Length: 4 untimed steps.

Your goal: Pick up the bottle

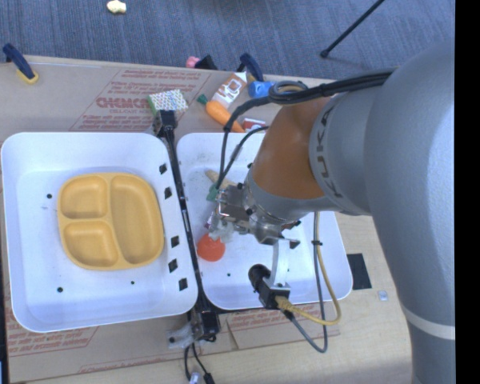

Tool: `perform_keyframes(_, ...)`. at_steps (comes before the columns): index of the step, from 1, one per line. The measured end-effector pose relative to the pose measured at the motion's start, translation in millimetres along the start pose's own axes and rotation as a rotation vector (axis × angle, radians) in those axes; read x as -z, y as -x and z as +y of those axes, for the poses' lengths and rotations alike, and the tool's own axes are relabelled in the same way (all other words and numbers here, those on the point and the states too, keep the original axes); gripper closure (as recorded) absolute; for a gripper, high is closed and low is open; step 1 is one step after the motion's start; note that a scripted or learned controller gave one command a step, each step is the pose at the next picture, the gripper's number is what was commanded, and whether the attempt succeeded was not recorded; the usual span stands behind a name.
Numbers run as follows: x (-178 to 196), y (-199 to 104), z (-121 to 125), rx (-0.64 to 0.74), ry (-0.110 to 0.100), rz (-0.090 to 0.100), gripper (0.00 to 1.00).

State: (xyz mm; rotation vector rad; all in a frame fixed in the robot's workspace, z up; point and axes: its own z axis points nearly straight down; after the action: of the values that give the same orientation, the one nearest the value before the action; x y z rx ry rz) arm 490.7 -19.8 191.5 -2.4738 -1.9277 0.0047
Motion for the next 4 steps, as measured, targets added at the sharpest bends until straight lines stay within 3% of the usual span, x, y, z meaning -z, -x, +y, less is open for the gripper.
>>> perform_keyframes(1,52.7,44.9,-3.6,-0.214,0.004,-0.001,1.0)
perform_keyframes(2,-41.8,112.3,12.3,-0.261,-0.001,-0.001,1.0)
perform_keyframes(3,-67.6,120.8,15.1,-0.383,-0.002,0.001,1.0)
perform_keyframes(4,-83.3,145.5,21.7,-0.608,0.001,0.001,1.0)
